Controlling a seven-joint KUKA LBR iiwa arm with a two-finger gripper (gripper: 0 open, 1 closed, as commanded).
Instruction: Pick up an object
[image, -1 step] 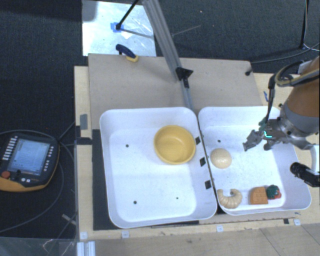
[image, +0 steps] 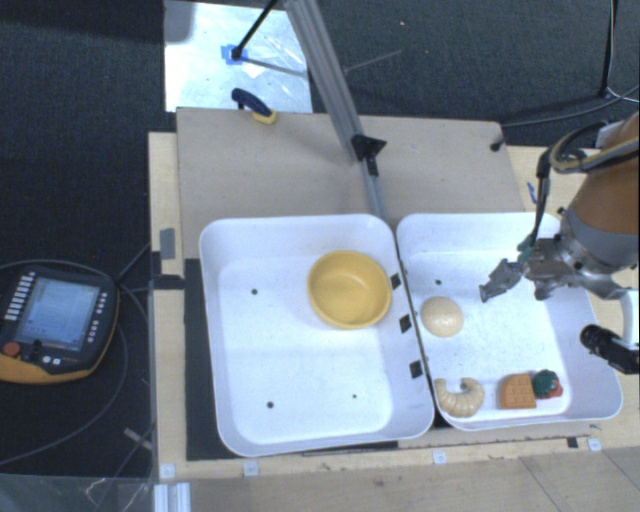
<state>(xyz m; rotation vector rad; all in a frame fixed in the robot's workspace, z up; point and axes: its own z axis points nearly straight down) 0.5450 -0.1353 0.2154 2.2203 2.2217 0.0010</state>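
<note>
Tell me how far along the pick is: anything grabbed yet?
Nothing is lifted yet. The gripper hangs over the right bin, up and to the right of the cream ball, with nothing between its jaws. The ball, croissant, cracker and yellow bowl all sit in the bins. Descent and grasp remain.

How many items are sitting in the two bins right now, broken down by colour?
Yellow: 1, the bowl in the left bin.
Cream: 2, the round ball and the curved shell piece in the right bin.
Orange: 1, the cracker.
Green and red: 1, the small toy.
Total: 5.
</note>
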